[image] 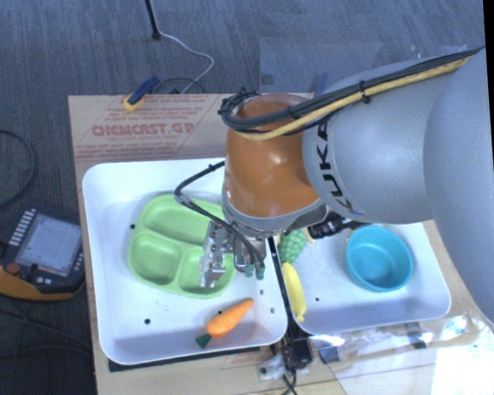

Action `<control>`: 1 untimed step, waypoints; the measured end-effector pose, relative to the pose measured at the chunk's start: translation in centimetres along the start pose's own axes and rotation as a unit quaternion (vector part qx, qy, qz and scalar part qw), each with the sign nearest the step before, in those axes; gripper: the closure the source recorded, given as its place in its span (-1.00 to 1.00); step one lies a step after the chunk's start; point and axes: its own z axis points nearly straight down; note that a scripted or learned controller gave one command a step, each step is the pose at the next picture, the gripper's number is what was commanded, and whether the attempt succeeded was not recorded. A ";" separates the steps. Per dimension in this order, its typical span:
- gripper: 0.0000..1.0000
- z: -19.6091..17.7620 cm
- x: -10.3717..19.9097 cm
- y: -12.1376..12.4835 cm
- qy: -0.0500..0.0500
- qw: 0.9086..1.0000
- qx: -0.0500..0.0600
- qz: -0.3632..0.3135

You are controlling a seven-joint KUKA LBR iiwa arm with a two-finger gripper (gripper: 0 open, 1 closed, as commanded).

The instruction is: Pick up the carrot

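So we're seeing the gripper (211,267) hanging over the green divided plate (162,247) in the left bin (103,245). Honestly we can't tell how its grip is set. The carrot (228,319) is lying just below it, untouched, near the bin's front edge.

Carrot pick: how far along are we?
Done: the arm has reached into the left bin. In hand: nothing yet. The gripper hangs over the green divided plate, and the carrot lies on the bin floor nearer the front edge, apart from it. Left: shift over the carrot, descend, close the jaws, lift.
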 end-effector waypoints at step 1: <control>1.00 -9.4 1.1 -2.2 -0.002 0.987 0.000 -0.162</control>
